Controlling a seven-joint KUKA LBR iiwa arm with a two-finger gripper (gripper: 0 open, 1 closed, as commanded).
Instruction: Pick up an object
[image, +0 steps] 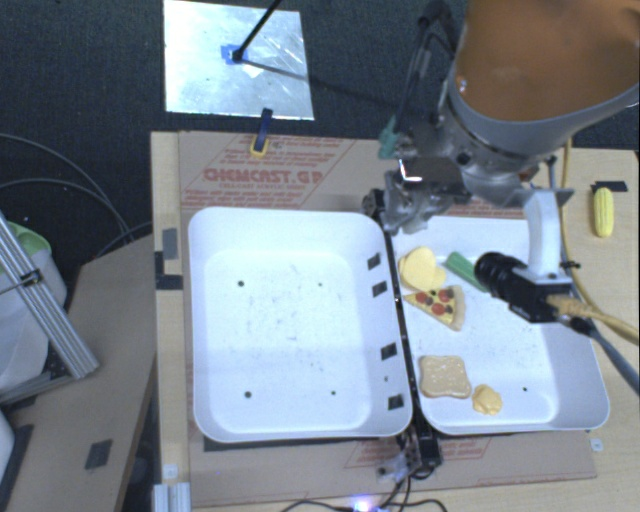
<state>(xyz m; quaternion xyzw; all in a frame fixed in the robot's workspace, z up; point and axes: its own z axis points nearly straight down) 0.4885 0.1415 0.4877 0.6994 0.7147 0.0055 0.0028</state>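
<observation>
The pincer (412, 207) hangs over the right bin's (570, 400) far left corner, its grip impossible to tell, with the yellow piece (422, 268) just below it, the pizza slice (441, 302) beyond and the toast (445, 376) farther off.

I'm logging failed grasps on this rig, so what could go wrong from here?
1. The pizza slice, yellow piece and green block crowd together; a grasp may nudge or catch two.
2. The toast lies flat, so fingers may slide over it.
3. The gripper hangs near the bin wall; it could strike it.
</observation>
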